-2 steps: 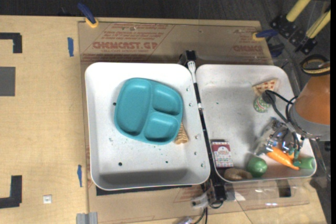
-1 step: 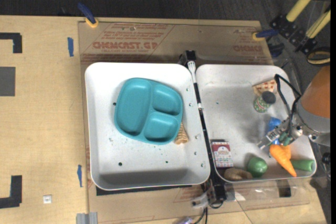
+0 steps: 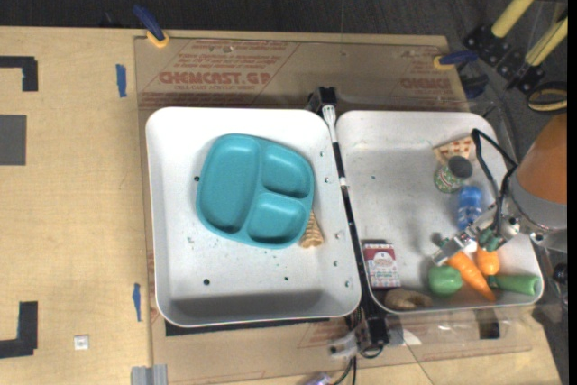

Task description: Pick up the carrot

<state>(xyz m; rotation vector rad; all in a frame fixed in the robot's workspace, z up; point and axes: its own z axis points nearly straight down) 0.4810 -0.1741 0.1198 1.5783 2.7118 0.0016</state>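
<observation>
Beside green toy, carrot diagonal

On the brown cardboard sheet behind the bins we read red print, upside down to us; the large word looks like "CHEMCAST", with smaller lines we cannot make out. The small red-and-white carton bears a label too small for us to read.
</observation>
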